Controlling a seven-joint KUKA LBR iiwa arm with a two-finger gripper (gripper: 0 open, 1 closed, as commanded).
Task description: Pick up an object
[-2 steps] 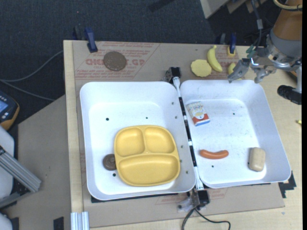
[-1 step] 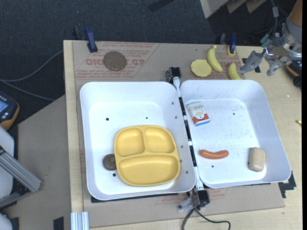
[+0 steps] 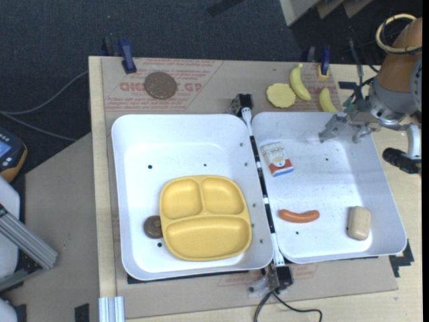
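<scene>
Gripper (image 3: 343,127) sits over the top right corner of the right bin (image 3: 375,180), fingers spread open, nothing between them. In that bin: small carton (image 3: 276,159) near the left wall, hot dog (image 3: 299,215) low centre, beige bread roll (image 3: 358,222) at lower right. Left bin (image 3: 134,153) holds a yellow divided plate (image 3: 203,216) with a brown cookie (image 3: 153,227) touching its left edge.

Around my bench (image 3: 201,79) the floor (image 3: 134,12) is dark blue-grey carpet w/ a thin cable (image 3: 40,106) trailing across it at left. Even light, no hard shadows; metal rail (image 3: 27,237) bottom left.
</scene>
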